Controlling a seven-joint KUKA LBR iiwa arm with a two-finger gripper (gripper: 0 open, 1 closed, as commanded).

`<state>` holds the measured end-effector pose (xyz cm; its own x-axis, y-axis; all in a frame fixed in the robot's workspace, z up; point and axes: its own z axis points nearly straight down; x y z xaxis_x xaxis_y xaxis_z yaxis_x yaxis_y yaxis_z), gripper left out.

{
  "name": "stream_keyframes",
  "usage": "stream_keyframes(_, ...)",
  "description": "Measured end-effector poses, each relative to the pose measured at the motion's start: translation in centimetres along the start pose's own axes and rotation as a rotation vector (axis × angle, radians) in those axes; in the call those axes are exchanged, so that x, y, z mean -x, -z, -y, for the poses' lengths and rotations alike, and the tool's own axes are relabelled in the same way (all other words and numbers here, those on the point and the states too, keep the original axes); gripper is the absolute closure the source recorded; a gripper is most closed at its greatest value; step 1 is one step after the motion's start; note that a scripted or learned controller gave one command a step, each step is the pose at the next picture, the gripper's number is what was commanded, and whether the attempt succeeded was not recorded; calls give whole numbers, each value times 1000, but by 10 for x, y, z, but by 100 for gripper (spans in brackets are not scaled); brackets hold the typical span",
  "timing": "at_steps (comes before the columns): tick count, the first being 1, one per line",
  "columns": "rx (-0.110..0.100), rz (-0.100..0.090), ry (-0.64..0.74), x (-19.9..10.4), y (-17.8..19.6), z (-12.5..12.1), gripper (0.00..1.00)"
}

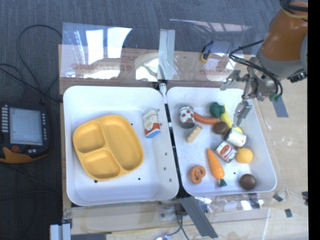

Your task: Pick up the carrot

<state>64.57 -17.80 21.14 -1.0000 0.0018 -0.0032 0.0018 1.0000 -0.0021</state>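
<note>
The orange toy carrot with a green tip (216, 166) is lying low in the right white bin (266, 154), between the brown pretzel (197, 174) and the yellow lemon (244, 155). The robot's claw (241, 113) is hanging over the bin's top right part, well apart from it, holding nothing. How wide it is open, I cannot tell. The picking up is not done yet.

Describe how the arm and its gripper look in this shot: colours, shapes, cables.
The arm enters from the right as a fat rounded segment with a broad orange band over grey casing. Dark cables loop from the wrist. The gripper is a grey metal assembly with a cluttered bracket above, tapering to slim grey fingers.
</note>
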Motion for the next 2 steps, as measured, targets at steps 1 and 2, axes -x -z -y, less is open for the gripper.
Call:
stream_keyframes(1, -1, 1, 75, -54, -117, -22, 0)
stream_keyframes(2, 2, 6, -63, -125, -119, -76, 0)
